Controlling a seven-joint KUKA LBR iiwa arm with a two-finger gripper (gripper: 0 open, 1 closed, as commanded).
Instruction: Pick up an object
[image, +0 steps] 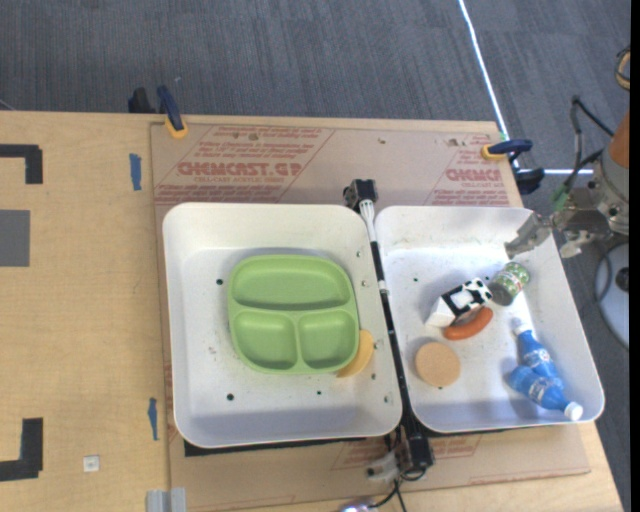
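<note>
The right bin (400, 300) holds several objects. A black-and-white toy (465, 297) lies near its middle, with an orange-red piece (470, 323) against its near side. A tan round disc (437, 364) sits closer to the front. A crumpled blue bottle (535, 372) lies at the front right. A small clear-green bottle (511, 281) rests toward the back right. My gripper (548, 238) hovers over the bin's back right edge, just beyond the clear-green bottle, with nothing seen in it.
The left bin (190, 300) holds a green divided plate (293, 312) with a yellow piece (356, 353) at its front right corner. A black bar (372, 250) runs between the bins. Clamps (505, 149) pin the cardboard sheet at the back.
</note>
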